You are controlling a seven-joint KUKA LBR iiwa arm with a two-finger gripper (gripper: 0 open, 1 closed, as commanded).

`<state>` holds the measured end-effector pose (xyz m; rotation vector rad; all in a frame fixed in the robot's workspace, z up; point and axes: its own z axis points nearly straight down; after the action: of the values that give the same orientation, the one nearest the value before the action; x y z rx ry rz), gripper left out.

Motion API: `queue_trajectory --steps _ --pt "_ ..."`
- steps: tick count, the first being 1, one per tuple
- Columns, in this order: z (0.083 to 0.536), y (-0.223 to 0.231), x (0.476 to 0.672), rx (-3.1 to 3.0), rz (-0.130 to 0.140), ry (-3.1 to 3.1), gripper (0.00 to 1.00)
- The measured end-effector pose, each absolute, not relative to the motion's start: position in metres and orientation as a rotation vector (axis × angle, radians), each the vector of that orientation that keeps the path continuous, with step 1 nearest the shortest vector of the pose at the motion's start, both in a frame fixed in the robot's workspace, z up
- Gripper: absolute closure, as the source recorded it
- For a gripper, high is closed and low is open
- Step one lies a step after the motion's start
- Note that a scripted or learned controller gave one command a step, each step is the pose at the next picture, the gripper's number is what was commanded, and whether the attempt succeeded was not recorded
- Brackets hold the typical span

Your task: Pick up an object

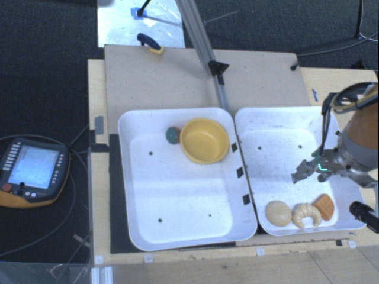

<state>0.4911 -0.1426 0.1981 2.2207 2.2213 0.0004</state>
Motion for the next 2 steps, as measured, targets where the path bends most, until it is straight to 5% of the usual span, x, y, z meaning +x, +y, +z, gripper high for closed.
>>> queue_trajectory --steps 1,2 --pt "0.198 -0.143 0.491 2.221 0.001 2.221 0.00" --pt "0.137 -0.145 0.487 2.224 -0.003 2.223 0.00"
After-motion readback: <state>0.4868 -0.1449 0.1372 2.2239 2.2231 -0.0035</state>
